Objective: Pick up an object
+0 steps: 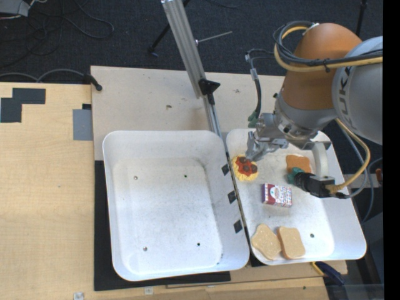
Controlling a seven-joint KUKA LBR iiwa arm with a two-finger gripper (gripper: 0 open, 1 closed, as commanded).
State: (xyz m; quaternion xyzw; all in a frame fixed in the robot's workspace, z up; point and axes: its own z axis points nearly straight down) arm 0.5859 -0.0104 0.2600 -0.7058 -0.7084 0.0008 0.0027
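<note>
The gripper (252, 157), its closure impossible to tell, sits directly over the yellow-and-red toy (245, 168) at the right bin's (350, 245) left wall.

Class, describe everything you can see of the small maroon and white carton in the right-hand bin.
The small maroon and white carton is a flat rectangular box, seemingly printed card, lying on its broad face on the floor of the right shallow white bin, near the middle and slightly askew. Nothing touches it; it lies apart from the other items there.
</note>
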